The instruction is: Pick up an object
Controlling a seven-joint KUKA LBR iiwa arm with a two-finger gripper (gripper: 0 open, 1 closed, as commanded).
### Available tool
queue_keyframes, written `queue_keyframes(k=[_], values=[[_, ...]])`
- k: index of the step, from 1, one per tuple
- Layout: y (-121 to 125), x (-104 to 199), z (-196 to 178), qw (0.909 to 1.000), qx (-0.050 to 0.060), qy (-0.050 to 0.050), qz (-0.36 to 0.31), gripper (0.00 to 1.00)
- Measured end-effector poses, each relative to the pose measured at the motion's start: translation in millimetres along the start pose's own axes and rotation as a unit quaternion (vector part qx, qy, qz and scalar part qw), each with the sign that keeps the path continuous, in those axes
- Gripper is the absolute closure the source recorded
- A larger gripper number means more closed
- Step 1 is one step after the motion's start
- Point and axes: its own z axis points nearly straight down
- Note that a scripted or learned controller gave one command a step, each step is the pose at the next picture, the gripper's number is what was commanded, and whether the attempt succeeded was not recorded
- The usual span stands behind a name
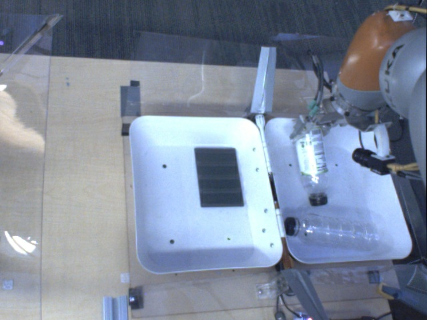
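Clear bottle [311, 155] in claw [313, 120]

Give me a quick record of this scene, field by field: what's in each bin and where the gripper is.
left bin: a dark rectangular ribbed block lying flat near its middle
right bin: two clear plastic bottles
bottle at gripper: hangs with its black cap at the lower end, upper end at the gripper
lying bottle: on its side along the near edge, black cap pointing left
gripper: over the right bin's far part
arm: enters from the right
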Motion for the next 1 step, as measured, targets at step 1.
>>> queue_keyframes(k=[1], values=[[0.0,0.1,0.2,1.0000,0.000,0.000,0.000,0.00]])
